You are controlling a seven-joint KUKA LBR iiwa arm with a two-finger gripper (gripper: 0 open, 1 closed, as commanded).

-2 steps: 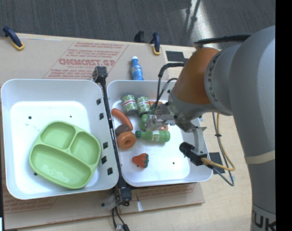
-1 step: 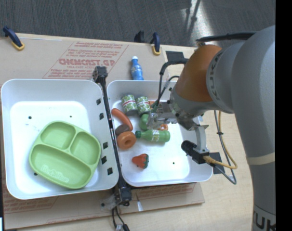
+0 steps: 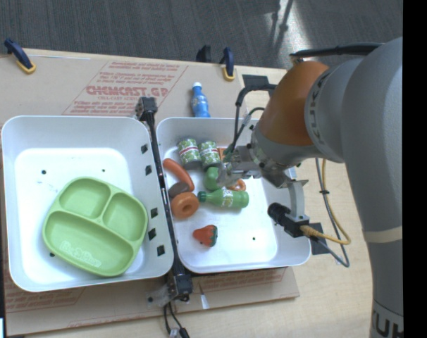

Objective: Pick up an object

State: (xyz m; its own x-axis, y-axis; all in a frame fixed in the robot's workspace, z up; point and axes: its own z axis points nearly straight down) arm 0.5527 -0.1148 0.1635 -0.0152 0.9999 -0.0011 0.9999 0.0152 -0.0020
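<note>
One green bottle (image 3: pixel 225 198) lies on its side in the right bin (image 3: pixel 266 255), long axis running nine to three, just at six o'clock of the gripper (image 3: pixel 230 171). How the gripper stands, I cannot tell; nothing visibly held.

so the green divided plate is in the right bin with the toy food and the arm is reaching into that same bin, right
Not quite. The camera view shows the green divided plate lying alone in the left bin, not the right one. The toy food, such as the green bottle and the orange ring, is in the right bin, and the arm does reach into that bin.
</note>
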